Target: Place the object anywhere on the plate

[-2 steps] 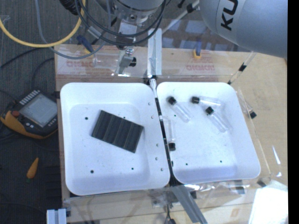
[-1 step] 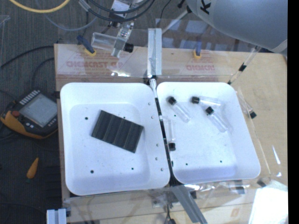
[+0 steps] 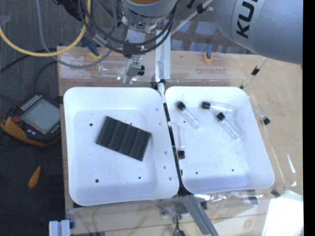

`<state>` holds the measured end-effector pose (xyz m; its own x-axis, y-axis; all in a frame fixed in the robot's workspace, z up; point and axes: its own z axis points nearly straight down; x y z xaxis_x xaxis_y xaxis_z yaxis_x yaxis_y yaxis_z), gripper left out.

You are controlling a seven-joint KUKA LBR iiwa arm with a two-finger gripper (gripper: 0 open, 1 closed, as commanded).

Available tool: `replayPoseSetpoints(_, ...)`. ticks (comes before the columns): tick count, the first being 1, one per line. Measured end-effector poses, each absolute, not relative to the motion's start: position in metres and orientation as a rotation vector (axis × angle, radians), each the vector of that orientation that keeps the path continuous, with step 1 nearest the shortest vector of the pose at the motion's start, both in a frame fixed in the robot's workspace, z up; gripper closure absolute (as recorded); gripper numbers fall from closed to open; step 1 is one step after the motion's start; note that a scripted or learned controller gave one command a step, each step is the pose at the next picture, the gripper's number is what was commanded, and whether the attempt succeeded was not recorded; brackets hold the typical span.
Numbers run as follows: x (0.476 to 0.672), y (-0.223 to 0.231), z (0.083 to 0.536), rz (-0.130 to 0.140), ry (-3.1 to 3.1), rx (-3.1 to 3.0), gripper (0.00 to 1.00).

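Bare floor rings the ridged plate (image 3: pixel 123 138); vials (image 3: pixel 225 122) crowd right bin (image 3: pixel 256 146).

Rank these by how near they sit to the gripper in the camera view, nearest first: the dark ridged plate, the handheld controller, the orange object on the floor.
Measured from the gripper, above the bins' far edge:
1. Dark ridged plate, in the left bin.
2. Handheld controller, on the floor left of the bench.
3. Orange object, on the floor, nearer the view's lower left corner.

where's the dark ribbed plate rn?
The dark ribbed plate lies flat in the left bin, near its middle and slightly tilted, left of the divider; the clear vials are in the right bin.
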<state>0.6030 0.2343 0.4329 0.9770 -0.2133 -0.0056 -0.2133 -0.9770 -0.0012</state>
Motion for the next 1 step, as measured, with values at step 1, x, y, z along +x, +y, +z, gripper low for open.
replayPoseSetpoints(1,0.6657,0.2338,0.3955,0.007,0.916,-3.000,1.00)
